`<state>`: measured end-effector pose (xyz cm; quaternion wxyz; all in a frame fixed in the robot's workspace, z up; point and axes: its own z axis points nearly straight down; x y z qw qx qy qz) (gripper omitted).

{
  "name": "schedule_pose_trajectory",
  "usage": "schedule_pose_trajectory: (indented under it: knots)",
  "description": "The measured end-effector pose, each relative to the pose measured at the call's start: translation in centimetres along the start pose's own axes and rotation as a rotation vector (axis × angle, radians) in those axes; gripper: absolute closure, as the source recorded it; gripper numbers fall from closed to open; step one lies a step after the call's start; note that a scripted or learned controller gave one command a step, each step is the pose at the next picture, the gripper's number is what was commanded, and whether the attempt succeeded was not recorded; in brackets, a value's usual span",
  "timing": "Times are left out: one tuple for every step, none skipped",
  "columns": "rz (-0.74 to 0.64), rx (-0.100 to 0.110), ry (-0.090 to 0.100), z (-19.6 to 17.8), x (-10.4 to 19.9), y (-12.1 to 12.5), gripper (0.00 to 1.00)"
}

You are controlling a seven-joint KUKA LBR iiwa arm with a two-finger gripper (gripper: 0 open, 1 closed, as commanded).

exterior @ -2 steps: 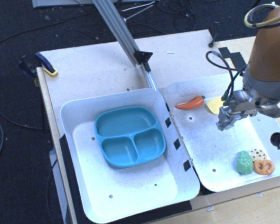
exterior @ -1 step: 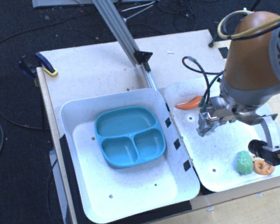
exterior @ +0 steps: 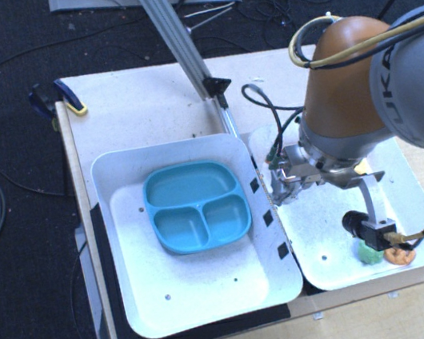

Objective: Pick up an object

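blue tray (exterior: 198,206) — left bin (exterior: 137,299), arm (exterior: 392,84) overhead

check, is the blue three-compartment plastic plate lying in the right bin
No, the blue three-compartment plastic plate lies in the left white bin.

Two shallow white bins are carried side by side on a pale desk (exterior: 136,105): the left bin (exterior: 137,299) and the right bin (exterior: 327,266), their inner edges touching. A clamp (exterior: 65,97) with a yellow tip is seen at the desk's far left corner
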<state>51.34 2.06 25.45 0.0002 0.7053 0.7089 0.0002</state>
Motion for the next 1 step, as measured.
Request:
schedule_pose_trajectory:
  knots:
    - [-0.001,0.0,0.0,-0.42,5.15,0.09,1.0]
